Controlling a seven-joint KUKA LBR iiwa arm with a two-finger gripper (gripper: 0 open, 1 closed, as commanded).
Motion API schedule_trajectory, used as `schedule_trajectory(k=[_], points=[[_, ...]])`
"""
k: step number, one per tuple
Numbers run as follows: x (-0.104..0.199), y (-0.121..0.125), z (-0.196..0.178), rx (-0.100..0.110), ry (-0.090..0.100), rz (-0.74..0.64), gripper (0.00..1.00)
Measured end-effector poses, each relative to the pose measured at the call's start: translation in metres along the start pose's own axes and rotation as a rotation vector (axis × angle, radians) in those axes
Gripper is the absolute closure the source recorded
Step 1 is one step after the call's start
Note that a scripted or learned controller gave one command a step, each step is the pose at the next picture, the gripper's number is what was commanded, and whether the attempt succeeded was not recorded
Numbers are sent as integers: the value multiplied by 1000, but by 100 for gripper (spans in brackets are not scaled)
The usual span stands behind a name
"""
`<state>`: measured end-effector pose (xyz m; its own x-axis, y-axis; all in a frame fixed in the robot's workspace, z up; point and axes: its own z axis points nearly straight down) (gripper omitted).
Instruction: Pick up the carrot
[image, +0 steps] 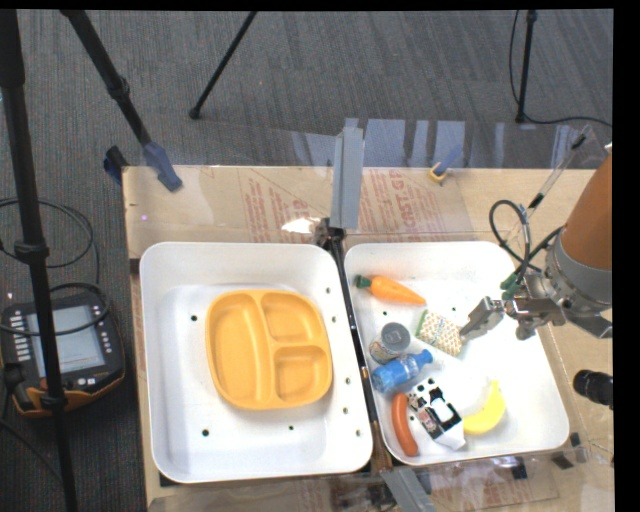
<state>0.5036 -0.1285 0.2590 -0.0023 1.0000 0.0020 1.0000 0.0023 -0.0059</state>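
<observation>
A: Start at the left. What sits there?

B: The left bin (160, 400) holds a yellow plate (268, 348) with three compartments, lying flat near the middle of the bin. A grey post (347, 178) stands at the far end of the divide between the two bins.

A: And the carrot?

B: The carrot (391, 290) lies in the right bin (545, 400), in its far left part, close to the inner wall, green top toward the left and orange tip pointing right. It lies apart from the other things.

A: What crowds around it?

B: Nearer the camera from it come a small grey can (391, 340), a blue bottle (402, 371) touching the can, and a red sausage (402, 424) by the near wall. A patterned packet (439, 333) lies to the carrot's right, nearer the camera. A black-and-white box (436, 411) and a banana (484, 411) sit in the near right part.

A: The hand?

B: The gripper (480, 318) hangs over the right side of the bin, just beside the packet, well apart from the carrot. I cannot tell whether it is open or closed; nothing shows between its tips.
</observation>
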Motion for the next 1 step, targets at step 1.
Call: schedule_trajectory(k=[1], points=[[42,64,52,-1,-1,-32,0]])
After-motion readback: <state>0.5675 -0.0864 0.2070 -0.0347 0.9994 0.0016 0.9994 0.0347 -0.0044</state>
